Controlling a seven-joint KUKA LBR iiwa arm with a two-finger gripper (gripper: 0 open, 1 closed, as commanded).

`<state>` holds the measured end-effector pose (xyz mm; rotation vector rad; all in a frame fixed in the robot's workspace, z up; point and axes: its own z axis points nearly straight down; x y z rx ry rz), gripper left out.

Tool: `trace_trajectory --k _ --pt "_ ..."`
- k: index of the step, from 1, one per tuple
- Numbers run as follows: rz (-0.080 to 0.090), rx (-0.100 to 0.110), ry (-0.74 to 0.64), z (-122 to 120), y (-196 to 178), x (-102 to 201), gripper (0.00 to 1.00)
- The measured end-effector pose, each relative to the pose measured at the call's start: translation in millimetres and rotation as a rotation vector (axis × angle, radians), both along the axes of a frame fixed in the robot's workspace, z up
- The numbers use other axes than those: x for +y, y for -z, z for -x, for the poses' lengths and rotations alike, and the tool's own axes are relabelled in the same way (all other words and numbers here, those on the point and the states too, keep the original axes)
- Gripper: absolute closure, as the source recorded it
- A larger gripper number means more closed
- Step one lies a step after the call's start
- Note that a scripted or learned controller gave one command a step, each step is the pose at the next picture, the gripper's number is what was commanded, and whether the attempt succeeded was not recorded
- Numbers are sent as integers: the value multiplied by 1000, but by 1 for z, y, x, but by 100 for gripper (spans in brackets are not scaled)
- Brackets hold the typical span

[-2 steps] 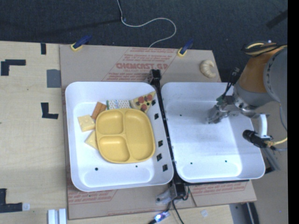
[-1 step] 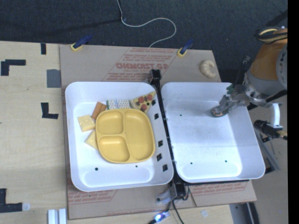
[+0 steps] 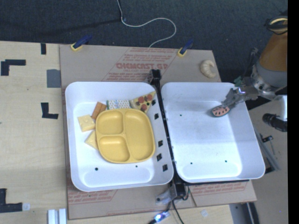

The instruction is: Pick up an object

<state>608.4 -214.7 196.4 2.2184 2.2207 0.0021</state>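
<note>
We see the arm [image 3: 273, 55] at the right edge, its gripper [image 3: 232, 98] over the right bin's [image 3: 210, 157] upper right corner. Just beneath the fingertips sits a small reddish piece with dark spots [image 3: 219, 110], perhaps a toy watermelon slice; it touches or nearly touches them. Open or closed, we cannot tell. In the left bin [image 3: 77, 171]: a yellow divided plate [image 3: 125, 135], small food pieces [image 3: 96, 115] tucked along its upper left side.
</note>
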Motion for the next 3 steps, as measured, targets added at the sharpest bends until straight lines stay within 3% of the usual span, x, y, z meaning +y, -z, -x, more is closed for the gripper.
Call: trace_trajectory --k 1,3 --pt "-1 2 0 -1 -29 1 100" --pt "-2 3 -5 -16 -37 107 100"
